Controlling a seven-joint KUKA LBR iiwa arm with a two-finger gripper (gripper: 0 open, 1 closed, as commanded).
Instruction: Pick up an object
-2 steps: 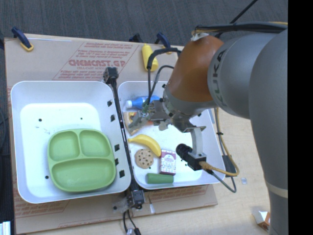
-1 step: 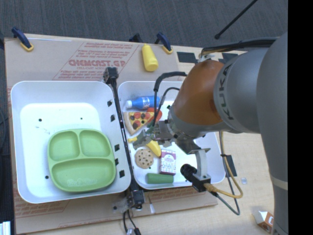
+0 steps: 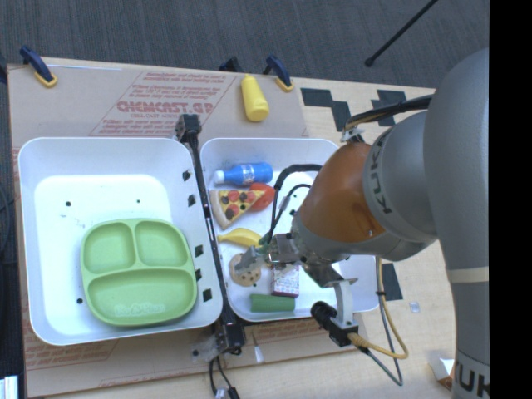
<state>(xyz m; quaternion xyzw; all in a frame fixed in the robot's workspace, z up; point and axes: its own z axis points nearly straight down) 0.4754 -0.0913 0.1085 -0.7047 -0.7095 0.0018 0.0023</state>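
Grey carpet surrounds the cardboard-covered bench [image 3: 150,98], where we see two shallow white bins side by side. Largest is the grey arm with its orange band [image 3: 341,198], bent over the right bin [image 3: 324,150]. Its gripper [image 3: 278,252] sits low near that bin's front edge. The left bin [image 3: 41,165] carries a pale green divided plastic plate [image 3: 137,270]. In the right bin lie a blue bottle [image 3: 246,174] at the back edge, a toy pizza slice [image 3: 237,202], a yellow banana [image 3: 239,237], a brown cookie [image 3: 243,270], a small printed box [image 3: 287,282] and a green block [image 3: 273,303] at the front edge.
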